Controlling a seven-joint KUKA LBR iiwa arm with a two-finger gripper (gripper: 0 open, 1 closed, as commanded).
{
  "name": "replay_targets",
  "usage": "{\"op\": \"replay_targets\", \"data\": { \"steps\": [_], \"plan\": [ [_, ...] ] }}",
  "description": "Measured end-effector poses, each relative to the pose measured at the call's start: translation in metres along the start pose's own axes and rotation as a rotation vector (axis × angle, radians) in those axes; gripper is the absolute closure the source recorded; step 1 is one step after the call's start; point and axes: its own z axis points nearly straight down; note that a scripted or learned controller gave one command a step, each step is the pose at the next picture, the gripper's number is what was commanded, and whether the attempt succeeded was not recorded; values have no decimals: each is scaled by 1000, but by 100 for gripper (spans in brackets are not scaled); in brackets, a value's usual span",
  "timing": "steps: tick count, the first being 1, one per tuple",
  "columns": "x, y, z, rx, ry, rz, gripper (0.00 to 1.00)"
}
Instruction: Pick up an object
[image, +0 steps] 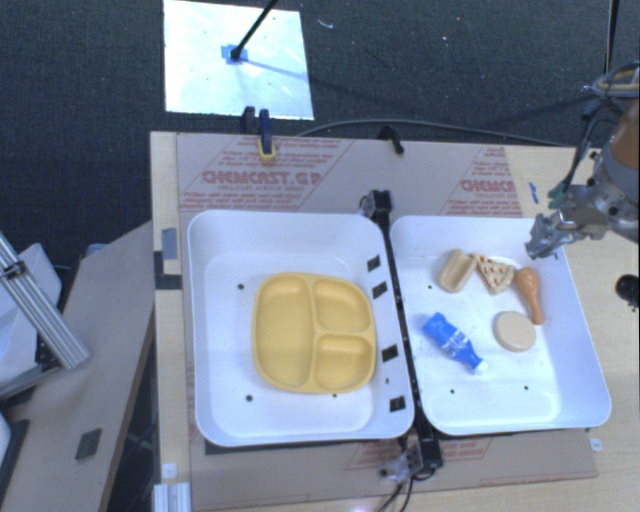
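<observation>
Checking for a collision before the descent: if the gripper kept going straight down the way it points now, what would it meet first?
Probably the orange drumstick-shaped toy, just below the gripper near the right bin's far corner. Height is unclear from above, so it might land on the bin floor beside it.

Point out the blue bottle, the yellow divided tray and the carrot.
blue bottle (452, 342), camera view, mid-body.
yellow divided tray (283, 325), camera view, floor of its large left compartment.
carrot (529, 291), camera view, thick orange middle.

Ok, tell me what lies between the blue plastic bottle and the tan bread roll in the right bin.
Nothing: in the camera view, bare white bin floor separates the blue plastic bottle from the tan bread roll.
</observation>
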Motion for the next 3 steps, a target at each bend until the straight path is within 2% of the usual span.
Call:
{"op": "replay_targets", "data": {
  "steps": [2,3],
  "plan": [
    [111,-12,33,2,3,-4,100],
    [170,-15,32,2,3,-5,100]
  ]
}}
